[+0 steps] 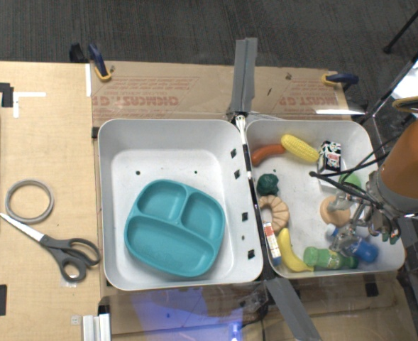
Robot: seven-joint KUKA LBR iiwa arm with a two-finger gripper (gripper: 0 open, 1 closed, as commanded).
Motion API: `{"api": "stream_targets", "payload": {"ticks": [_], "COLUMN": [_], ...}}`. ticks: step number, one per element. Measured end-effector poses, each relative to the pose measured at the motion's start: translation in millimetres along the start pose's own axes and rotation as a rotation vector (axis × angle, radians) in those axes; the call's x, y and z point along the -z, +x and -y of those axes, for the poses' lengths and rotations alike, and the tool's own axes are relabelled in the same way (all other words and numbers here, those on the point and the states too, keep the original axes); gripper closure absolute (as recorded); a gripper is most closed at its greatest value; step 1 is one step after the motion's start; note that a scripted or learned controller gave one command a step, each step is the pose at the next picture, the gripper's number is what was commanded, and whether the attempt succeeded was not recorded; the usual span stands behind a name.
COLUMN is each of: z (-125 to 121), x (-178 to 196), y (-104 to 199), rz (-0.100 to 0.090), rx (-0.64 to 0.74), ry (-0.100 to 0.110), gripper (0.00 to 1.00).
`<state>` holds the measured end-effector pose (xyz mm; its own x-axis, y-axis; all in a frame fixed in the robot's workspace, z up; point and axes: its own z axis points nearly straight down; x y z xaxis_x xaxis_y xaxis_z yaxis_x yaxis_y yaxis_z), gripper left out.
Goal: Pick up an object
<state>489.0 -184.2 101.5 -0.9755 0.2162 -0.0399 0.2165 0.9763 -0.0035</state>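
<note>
The right bin (294, 130) holds several toy foods. A yellow corn cob (299, 148) and an orange-red sausage (267, 153) lie at its far side, with a black-and-white carton (329, 156) beside them. A dark green broccoli piece (267, 184) and a tan ring pastry (274, 211) sit near the left wall. A banana (289, 251), a green bottle (327, 257) and a blue piece (366, 251) lie along the near wall. My gripper (349, 230) hangs low over the right side, just above a tan round piece (331, 210) and the blue piece.
The left bin (116, 148) holds a teal divided plate (174, 226). Scissors (56, 247) and a tape ring (29, 199) lie on the bench to the left. Black cables run from the arm's orange band (411, 163) across the right bin.
</note>
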Motion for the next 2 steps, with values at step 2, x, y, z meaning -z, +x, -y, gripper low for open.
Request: {"api": "stream_targets", "payload": {"ticks": [2], "z": [-109], "x": [-7], "y": [-129], "rz": [-0.021], "rx": [0.049], "ry": [-0.007], "gripper": [0.00]}}
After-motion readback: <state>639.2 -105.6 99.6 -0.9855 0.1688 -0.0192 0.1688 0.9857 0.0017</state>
